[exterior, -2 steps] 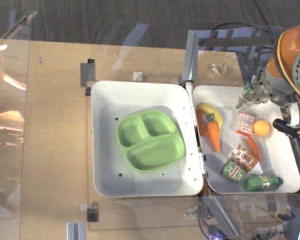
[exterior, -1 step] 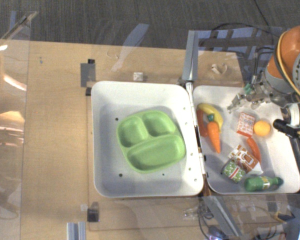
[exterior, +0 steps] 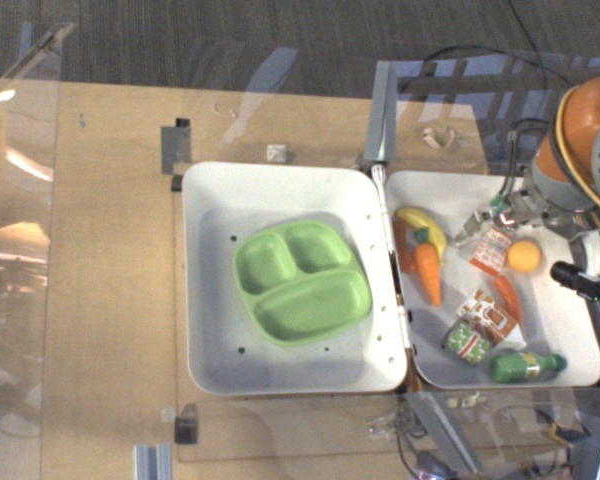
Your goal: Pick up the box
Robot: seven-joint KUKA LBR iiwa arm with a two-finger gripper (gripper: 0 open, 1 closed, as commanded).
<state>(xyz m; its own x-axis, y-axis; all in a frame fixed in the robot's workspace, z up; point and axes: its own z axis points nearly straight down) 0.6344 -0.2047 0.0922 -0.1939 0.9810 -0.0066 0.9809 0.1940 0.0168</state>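
Lying low in the right bin, box point(exterior: 480, 326), well below gripper point(exterior: 500, 211), whose state cannot be told

Right bin's pretty crowded

The box point(exterior: 483, 325) is hemmed in: carrot point(exterior: 428, 273) to its left, green bottle point(exterior: 525, 366) just below, orange ball point(exterior: 523, 257) above. Open floor on its right.

- Light wood surface point(exterior: 90, 298), glare patches at left edge.
- Dark grey carpet floor point(exterior: 230, 18) along top.
- Clear panel at left, reflections on it.
- Grey metal post point(exterior: 381, 108) between bins.
- Black cables point(exterior: 470, 58) top right.
- Small black brackets point(exterior: 178, 143) on the surface.
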